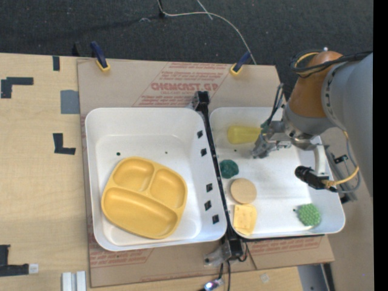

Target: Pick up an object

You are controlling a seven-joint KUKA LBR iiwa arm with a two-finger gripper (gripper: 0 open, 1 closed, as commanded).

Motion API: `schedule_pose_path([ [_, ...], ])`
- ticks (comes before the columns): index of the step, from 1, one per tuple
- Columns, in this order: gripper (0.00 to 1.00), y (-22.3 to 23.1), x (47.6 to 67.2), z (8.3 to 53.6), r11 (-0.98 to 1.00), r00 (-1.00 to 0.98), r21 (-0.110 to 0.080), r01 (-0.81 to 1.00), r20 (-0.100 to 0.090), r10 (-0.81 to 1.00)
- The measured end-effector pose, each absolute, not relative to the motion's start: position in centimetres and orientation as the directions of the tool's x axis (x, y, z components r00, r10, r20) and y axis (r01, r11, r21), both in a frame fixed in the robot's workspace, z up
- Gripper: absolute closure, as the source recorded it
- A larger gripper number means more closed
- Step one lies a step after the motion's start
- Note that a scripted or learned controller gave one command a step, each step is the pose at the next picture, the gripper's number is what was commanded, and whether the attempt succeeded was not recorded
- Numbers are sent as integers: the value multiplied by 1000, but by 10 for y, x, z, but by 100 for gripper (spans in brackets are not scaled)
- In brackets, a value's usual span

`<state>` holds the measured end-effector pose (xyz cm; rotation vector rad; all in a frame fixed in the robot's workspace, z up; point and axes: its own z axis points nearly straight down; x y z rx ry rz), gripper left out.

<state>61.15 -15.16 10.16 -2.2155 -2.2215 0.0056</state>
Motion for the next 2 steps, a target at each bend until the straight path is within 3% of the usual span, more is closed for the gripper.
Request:
schedule_pose_path([
  [2, 100, -153, 619, 186, 2, -2, 2, 1000, -1, 1000],
])
